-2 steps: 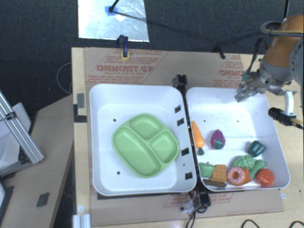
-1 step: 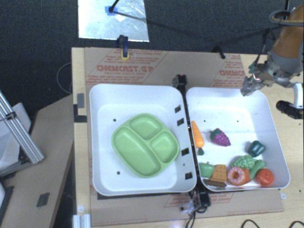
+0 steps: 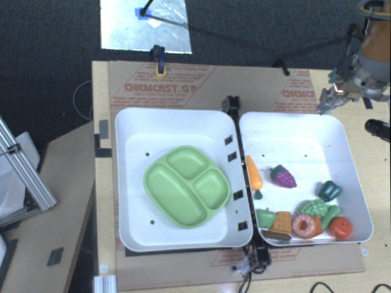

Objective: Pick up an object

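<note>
Well apart from the toy food (image 3: pixel 303 215) in the right bin (image 3: pixel 348 157), above its far corner, gripper (image 3: pixel 325 100), grip state untellable.

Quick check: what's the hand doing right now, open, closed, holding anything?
Hand: over the far right corner of the right bin, with nothing seen in it; open or closed cannot be told.

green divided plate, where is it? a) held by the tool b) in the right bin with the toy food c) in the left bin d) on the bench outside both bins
c: the green divided plate lies flat in the left bin, while the toy food, such as the grapes, sits in the right bin.
</note>
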Tool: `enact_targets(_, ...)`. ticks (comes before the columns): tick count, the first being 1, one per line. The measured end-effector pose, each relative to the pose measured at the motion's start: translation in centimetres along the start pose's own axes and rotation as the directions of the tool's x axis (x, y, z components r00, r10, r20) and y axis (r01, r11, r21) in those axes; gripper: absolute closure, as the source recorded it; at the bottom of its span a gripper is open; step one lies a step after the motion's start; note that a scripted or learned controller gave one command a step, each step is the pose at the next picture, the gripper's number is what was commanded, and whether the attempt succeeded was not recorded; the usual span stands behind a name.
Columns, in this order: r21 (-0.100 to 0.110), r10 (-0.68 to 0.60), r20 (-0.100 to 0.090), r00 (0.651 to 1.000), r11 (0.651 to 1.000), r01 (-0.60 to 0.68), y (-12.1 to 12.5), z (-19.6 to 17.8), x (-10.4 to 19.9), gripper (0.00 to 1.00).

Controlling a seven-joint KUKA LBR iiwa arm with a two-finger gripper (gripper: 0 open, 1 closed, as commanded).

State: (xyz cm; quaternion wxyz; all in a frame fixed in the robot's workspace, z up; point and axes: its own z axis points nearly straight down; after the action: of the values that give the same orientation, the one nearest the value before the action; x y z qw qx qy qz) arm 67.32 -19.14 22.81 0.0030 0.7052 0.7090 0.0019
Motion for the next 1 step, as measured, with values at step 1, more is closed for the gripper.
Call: enact_targets(1,0.007,-0.003,-0.003,1.0,1.0,0.003,-3.32,0.16,5.28,1.0)
